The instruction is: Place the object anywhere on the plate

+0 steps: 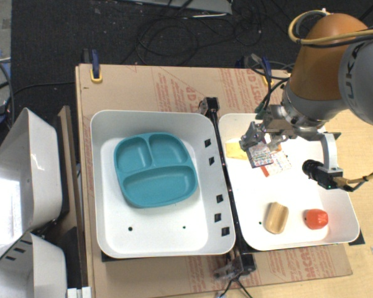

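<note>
A KUKA arm's gripper [259, 143] hangs low over the right bin [342, 185] on the desk, at a small printed packet [265, 157] that lies partly under it; whether the gripper is closed on anything cannot be told; the step in hand looks like the pick, with the carry to the teal plate [154, 168], well to the gripper's left in the left bin [105, 185], still to come; the packet's long axis cannot be made out; a tan cylinder [275, 218] and a red object [316, 218] lie below the gripper.
</note>
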